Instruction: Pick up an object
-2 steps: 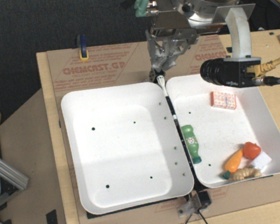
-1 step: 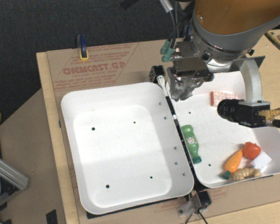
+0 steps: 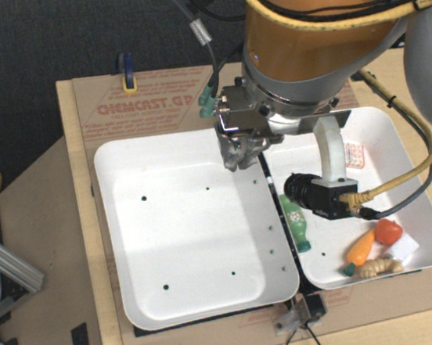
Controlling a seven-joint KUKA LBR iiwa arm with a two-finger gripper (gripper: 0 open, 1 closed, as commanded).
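The grey metal gripper point(image 3: 239, 155) hangs over the inner edge of the shallow white left bin point(image 3: 127, 219); whether it is open I cannot tell. In the white right bin point(image 3: 410, 174) lie a green plastic bottle point(image 3: 295, 224), an orange toy carrot point(image 3: 360, 250) and a red tomato-like toy point(image 3: 388, 231).

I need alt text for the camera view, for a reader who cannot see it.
A grey and orange robot arm reaches over two white bins, its claw near the divider between them. The right bin holds a green bottle, an orange carrot, a red tomato and other small items.
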